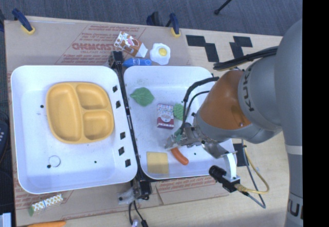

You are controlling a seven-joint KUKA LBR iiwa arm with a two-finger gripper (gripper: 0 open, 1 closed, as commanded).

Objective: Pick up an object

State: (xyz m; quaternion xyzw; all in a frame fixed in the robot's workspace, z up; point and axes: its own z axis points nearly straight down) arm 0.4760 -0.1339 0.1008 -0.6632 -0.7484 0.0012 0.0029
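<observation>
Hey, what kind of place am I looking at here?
Probably a robotics lab test bench: a KUKA arm reaches over two white bins, with toy food like a fried egg around, and clamps holding cardboard down.

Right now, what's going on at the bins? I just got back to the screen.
The KUKA arm reaches in over the right bin, its end effector low among the items, just above an orange carrot-like piece. Nearby lie a yellow block, a small red carton and a green leaf. Nothing is visibly held. The left bin holds a yellow divided tray.

yellow tray (79, 112), green leaf (142, 96), orange carrot (179, 156)
</observation>
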